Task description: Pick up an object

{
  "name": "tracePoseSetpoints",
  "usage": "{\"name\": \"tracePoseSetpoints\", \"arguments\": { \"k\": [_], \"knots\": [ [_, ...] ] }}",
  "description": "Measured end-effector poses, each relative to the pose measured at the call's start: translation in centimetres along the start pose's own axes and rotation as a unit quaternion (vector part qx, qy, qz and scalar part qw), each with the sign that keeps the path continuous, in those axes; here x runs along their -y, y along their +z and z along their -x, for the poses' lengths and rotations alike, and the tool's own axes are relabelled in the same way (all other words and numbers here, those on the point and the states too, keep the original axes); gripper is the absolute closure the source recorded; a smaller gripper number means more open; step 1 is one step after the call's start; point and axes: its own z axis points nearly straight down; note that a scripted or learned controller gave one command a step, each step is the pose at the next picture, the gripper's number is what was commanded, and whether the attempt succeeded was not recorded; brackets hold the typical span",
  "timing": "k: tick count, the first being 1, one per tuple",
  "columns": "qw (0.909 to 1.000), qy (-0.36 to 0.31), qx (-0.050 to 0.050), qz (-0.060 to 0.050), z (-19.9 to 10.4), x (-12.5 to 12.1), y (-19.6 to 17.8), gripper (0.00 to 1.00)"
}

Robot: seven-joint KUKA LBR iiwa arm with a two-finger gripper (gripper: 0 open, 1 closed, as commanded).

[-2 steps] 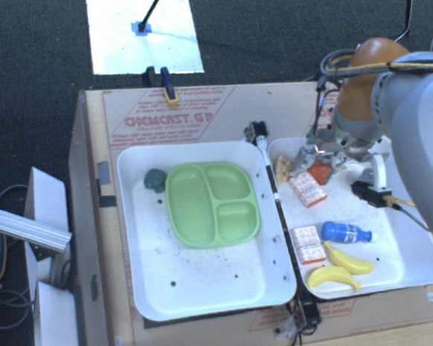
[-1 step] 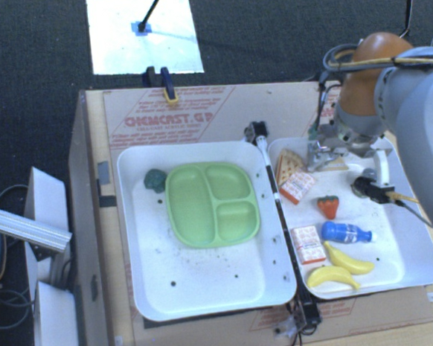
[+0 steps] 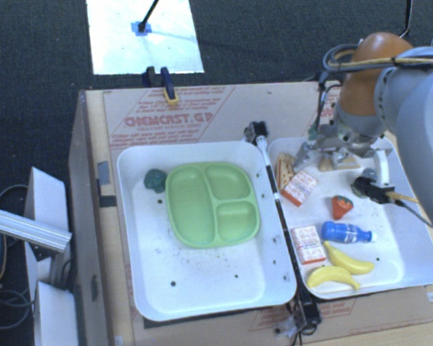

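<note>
My gripper point(image 3: 325, 152) hangs low over the far end of the right bin point(image 3: 416, 246). Just below it lies a small tan piece point(image 3: 328, 165), partly hidden by the gripper. A red-and-white carton point(image 3: 300, 187) and a tan ridged wafer point(image 3: 284, 172) lie just left of the gripper. Nearer the front are a red strawberry point(image 3: 341, 206), a blue bottle point(image 3: 346, 233), a second red-and-white carton point(image 3: 308, 243) and two yellow bananas point(image 3: 340, 268). I see nothing lifted off the bin floor.
The left bin point(image 3: 158, 285) holds a green divided plate point(image 3: 211, 205) and a dark green lump point(image 3: 155, 180) at its far left corner. A raised divider point(image 3: 276, 201) runs between the bins. The grey arm point(image 3: 412, 93) comes in from the right.
</note>
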Motion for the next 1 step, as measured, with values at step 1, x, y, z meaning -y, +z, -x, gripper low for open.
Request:
{"name": "tracePoseSetpoints", "arguments": {
  "k": [1],
  "knots": [
    [1.0000,0.006,0.002,0.005,1.53,0.05,-0.24,0.00]
  ]
}}
